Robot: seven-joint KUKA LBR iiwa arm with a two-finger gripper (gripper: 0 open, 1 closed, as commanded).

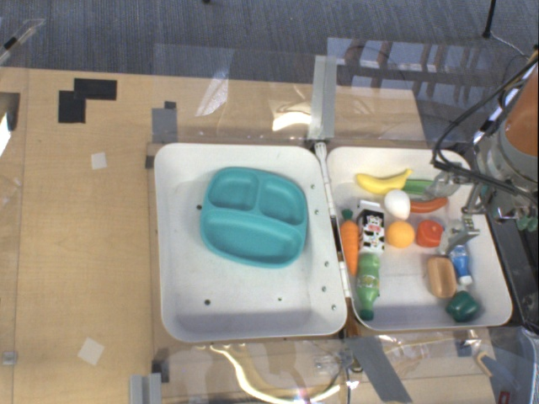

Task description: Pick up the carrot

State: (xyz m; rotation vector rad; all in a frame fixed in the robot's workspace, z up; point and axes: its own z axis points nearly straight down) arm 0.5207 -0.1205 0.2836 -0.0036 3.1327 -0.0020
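Observation:
The carrot (349, 241) is orange with a small green top. It lies lengthwise against the left wall of the right bin (493, 314), beside a cow-patterned carton (371, 226) and just above a green bottle (367, 278). My gripper (464, 228) hangs over the right side of that bin, near a red vegetable (429, 231) and a small blue-and-white bottle (461, 265). It is well to the right of the carrot, with an orange fruit (400, 235) and the carton between them. Nothing shows in its grasp.
The right bin also holds a banana (381, 180), a white egg (397, 204), a red chili (430, 203), a bread roll (440, 276) and a dark green pepper (461, 307). A teal divided plate (253, 215) lies in the left bin (181, 310). Cables hang by the arm (518, 137).

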